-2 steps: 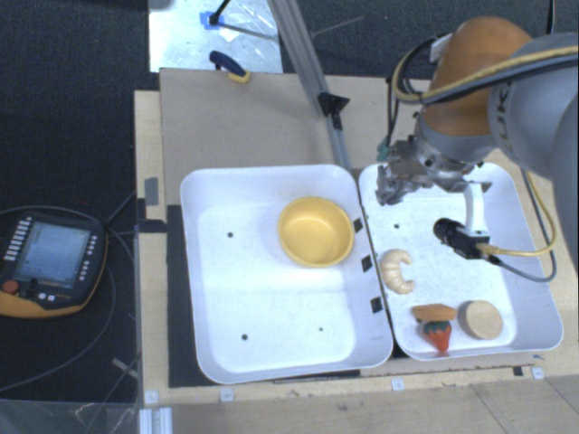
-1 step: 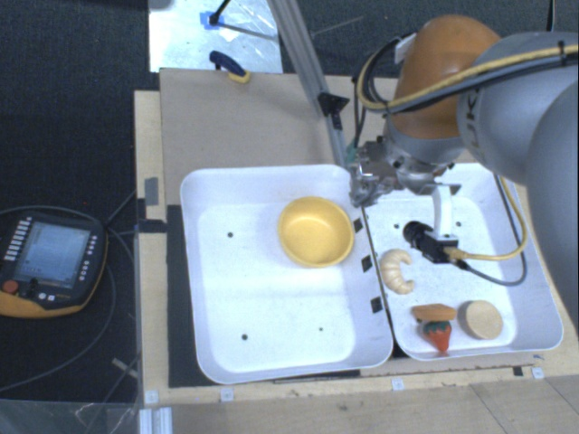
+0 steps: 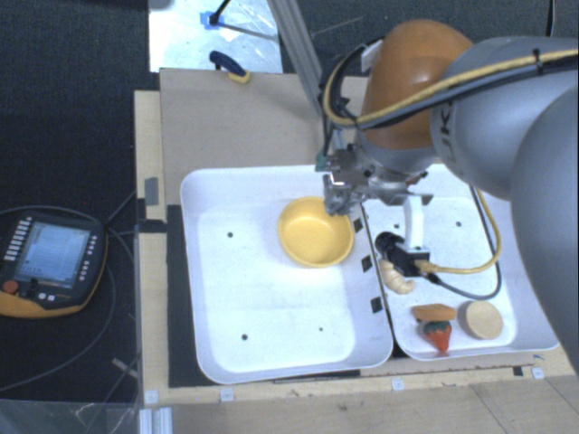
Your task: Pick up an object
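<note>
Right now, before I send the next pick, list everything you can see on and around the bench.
Bowl: one, yellow, upper right part of the left bin.
Left bin: one, white, shallow, bench centre.
Right bin: one, white, beside the left bin, partly under the arm.
Round disc: one, tan, lower part of the right bin.
Strawberry-like toy: one, red, beside the disc.
Bread-like piece: one, brown-orange, just above the red toy.
Small cream object: one, near the right bin's left wall; type unclear.
Teach pendant: one, grey and orange, on the floor left of the bench.
Arm: one, grey with orange band, entering from the right.
Gripper: one, at the bowl's upper rim.
</note>
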Robot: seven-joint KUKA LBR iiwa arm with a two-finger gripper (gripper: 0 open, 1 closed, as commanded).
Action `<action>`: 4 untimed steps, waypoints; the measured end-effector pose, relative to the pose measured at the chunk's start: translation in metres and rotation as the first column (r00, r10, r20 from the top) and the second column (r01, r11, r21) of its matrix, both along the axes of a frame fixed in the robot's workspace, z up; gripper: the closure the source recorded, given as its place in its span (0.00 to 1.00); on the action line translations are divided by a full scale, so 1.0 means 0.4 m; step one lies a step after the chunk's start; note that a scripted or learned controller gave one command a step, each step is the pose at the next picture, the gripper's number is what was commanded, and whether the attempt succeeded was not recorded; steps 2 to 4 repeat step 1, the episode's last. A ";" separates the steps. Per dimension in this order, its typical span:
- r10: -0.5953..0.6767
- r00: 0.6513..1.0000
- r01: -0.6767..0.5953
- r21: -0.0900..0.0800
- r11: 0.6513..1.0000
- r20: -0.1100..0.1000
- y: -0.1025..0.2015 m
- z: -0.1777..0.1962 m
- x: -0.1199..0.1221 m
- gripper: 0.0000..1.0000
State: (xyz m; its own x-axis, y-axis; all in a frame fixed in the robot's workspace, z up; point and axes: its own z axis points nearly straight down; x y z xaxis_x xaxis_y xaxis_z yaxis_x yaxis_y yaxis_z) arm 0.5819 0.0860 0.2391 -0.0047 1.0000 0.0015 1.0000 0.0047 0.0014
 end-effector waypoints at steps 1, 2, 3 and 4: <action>-0.004 1.000 0.004 -0.001 1.000 -0.001 -0.006 -0.001 0.001 0.00; -0.004 1.000 0.004 -0.001 1.000 -0.001 -0.006 -0.001 0.001 0.00; -0.004 1.000 0.004 -0.001 1.000 -0.001 -0.006 -0.001 0.001 0.00; -0.004 1.000 0.004 -0.001 1.000 -0.001 -0.006 -0.001 0.001 0.00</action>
